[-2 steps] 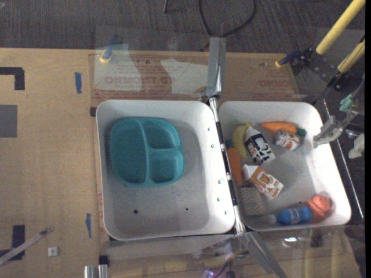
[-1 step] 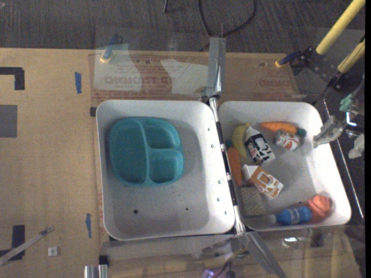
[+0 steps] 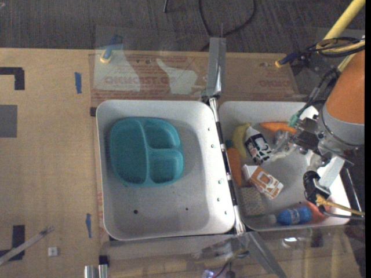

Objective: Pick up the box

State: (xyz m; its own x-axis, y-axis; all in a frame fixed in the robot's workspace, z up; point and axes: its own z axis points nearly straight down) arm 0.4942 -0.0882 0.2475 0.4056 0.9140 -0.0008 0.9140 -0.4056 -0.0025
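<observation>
Nearest the camera, along the front wall of the right bin (image 3: 324, 225), a blue bottle (image 3: 294, 215) is seen lying on its side, with an orange-red item (image 3: 317, 211) just beside it at the right. Slightly farther in, a grey mesh-like pad (image 3: 253, 200) rests on the bin floor. The box (image 3: 264, 182), white and orange, lies tilted just behind that pad, towards the left half of the right bin, untouched by the arm. An orange carrot-like piece (image 3: 233, 164) is laid along the bin's left wall, next to the box. Behind the box a small black-and-white carton (image 3: 257, 145) is found, with a yellowish item (image 3: 241, 134) at its left and another orange piece (image 3: 277, 127) at the far wall.

The end effector (image 3: 316, 152) is placed over the right side of the same bin, apart from the box; whether its parts are apart or together cannot be told. The grey arm with its orange band (image 3: 348, 91) is seen above it.

In the left bin (image 3: 110, 213) a teal divided plate (image 3: 146, 150) lies flat, towards the far-left part. Both bins are carried by a brown worktop (image 3: 46, 155).
</observation>
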